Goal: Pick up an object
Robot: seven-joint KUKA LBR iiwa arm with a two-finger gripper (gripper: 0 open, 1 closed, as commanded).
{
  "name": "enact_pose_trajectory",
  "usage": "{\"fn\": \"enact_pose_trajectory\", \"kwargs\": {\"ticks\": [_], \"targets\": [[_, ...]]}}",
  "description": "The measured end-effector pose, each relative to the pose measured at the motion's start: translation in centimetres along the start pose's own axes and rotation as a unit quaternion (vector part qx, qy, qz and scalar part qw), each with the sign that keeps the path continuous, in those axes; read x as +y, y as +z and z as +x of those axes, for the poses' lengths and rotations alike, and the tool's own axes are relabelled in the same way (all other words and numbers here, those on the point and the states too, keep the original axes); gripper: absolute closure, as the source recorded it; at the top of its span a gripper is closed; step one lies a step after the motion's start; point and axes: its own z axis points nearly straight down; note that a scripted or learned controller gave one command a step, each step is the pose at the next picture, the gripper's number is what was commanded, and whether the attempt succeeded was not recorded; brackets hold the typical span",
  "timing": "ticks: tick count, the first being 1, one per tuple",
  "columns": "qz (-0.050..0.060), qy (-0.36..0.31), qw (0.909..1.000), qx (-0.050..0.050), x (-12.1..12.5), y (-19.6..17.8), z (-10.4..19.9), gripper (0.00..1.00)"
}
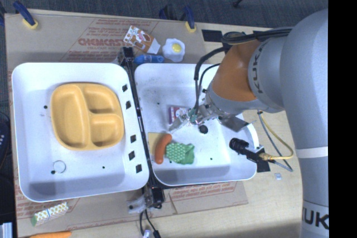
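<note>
My gripper is low inside the right bin, near its middle, below the orange wrist band. Its tip is right against a small red-and-white packet that lies on the bin floor just to its left. Whether the packet is gripped cannot be made out. An orange sausage-shaped toy lies nearer the front left of this bin, with a green knobbly object beside it and a yellow piece partly under it.
The left bin holds a yellow divided plate. Behind the bins lie a printed packet, a blue object and a yellow-and-white item. A small wrapped packet rests at the front left on the cardboard.
</note>
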Motion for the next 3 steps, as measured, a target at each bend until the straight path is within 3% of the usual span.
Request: {"fn": "enact_pose_trajectory", "kwargs": {"ticks": [1, 2, 3], "targets": [[-0.002, -0.064, 0.9979, -0.001, 3.7, 0.0, 3.0, 0.00], [0.000, -0.023, 0.9997, 0.001, 8.3, 0.1, 1.4, 0.00], [0.004, 0.065, 0.9978, 0.004, 2.2, -9.6, 13.8, 0.00]]}}
